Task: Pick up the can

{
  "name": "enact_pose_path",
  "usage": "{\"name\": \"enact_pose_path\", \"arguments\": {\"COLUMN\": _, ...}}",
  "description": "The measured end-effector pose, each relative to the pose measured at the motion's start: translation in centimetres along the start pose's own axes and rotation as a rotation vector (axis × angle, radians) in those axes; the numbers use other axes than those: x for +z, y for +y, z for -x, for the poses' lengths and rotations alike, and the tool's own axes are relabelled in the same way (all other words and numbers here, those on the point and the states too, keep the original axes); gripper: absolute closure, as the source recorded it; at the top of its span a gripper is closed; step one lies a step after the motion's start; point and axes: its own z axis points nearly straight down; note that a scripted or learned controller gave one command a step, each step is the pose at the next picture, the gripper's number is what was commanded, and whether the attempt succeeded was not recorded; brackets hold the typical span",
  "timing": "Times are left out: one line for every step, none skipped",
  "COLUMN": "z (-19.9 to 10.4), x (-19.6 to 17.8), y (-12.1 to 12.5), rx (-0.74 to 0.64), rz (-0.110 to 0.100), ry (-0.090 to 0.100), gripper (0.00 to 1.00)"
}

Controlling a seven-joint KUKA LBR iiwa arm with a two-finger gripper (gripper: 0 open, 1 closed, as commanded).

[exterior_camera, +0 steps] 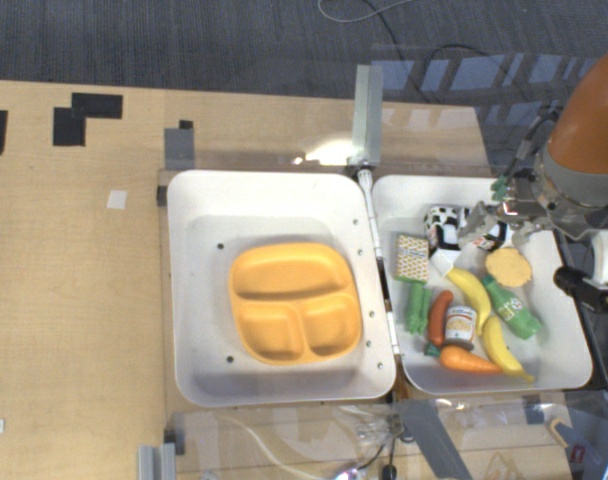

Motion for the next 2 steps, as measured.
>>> {"name": "enact_pose_path", "arguments": {"z": -0.1, "x": -1.2, "y": 0.2, "rx": -0.004, "rz": 0.006, "ry": 0.000, "gripper": 1.00}}
{"name": "enact_pose_path", "arguments": {"z": -7.7, "x": -4.7, "y": -3.4, "rx": 0.070, "rz": 0.001, "ry": 0.001, "gripper": 1.00}}
